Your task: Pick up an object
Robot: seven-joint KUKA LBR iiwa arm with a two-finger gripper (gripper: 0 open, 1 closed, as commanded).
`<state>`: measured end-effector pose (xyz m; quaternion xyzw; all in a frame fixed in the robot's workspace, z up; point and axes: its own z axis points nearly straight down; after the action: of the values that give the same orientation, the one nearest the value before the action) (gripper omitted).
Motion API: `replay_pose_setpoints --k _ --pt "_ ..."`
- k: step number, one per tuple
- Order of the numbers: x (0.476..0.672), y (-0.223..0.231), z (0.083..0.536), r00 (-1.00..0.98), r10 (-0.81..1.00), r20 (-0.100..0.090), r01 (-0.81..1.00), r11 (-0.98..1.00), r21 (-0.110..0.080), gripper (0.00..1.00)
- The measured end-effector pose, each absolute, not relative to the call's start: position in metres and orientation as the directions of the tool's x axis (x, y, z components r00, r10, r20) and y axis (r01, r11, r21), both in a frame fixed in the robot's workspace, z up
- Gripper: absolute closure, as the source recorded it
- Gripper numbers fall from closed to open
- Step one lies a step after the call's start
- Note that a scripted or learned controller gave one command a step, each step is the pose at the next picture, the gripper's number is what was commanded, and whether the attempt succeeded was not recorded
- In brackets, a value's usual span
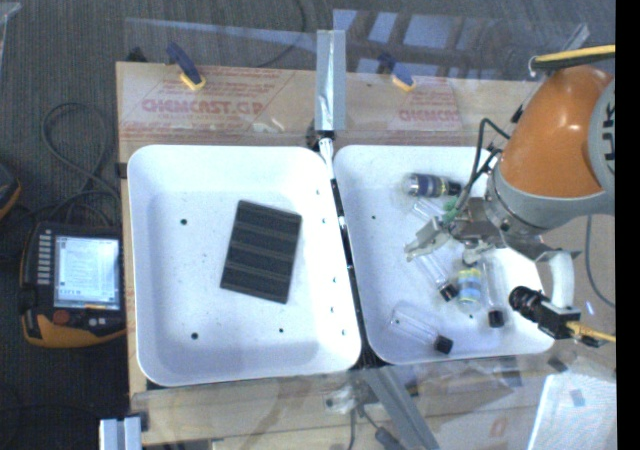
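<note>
My gripper (428, 238) hangs low over the middle of the right bin (380, 268), below the arm's orange band (555, 133). Its metal fingers (415, 246) point left and stand open, with nothing seen between them. Around it lie small items: a dark bottle (432, 184) just behind it, a small bottle with a yellow and blue label (468, 288) in front, clear tubes (410, 320), and black caps (443, 344). A black ribbed rectangular block (262, 250) lies flat in the middle of the left bin (160, 188).
A teach pendant (70, 283) with cables sits on the floor left of the bench. A metal divider post (330, 88) stands behind the seam between the bins. Blue clamps (185, 66) hold the board at the back.
</note>
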<state>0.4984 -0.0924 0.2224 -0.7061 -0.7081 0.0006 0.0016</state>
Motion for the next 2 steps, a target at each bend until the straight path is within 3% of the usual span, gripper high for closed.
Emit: replay_pose_setpoints --k 1,2 --pt "0.528 -0.146 0.155 -0.037 0.999 0.001 0.999 0.037 -0.004 0.0" --pt "0.524 -0.183 0.095 -0.012 1.0 0.003 1.0 0.012 0.001 0.0"
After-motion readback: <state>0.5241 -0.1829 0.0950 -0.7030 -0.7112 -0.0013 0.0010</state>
